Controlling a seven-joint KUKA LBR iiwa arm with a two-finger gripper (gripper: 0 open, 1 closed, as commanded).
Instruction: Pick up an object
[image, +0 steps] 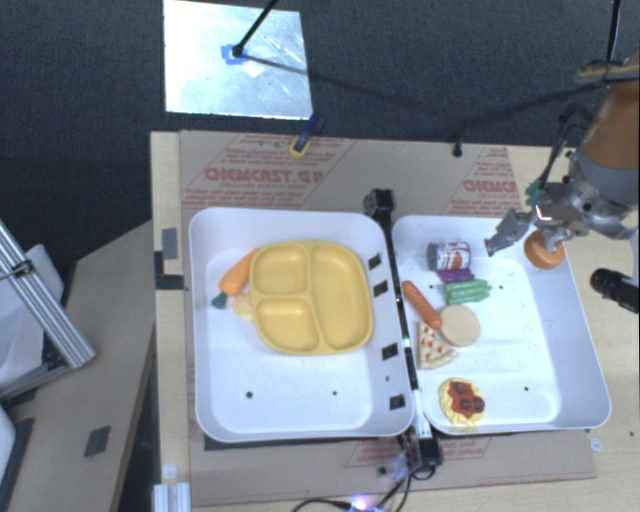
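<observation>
2 white bins (300, 420) on cardboard-covered bench (330, 165), dark floor (80, 120)

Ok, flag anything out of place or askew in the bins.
The yellow divided plate in the left bin lies partly over a carrot, whose end sticks out at its upper-left edge. Nothing looks spilled or damaged.

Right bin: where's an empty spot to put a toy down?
The right white bin is bare along its right half, beside the round tan bread slice and the plate of spaghetti. Its left side is crowded: small can, green pod, sausage, pizza slice.
</observation>
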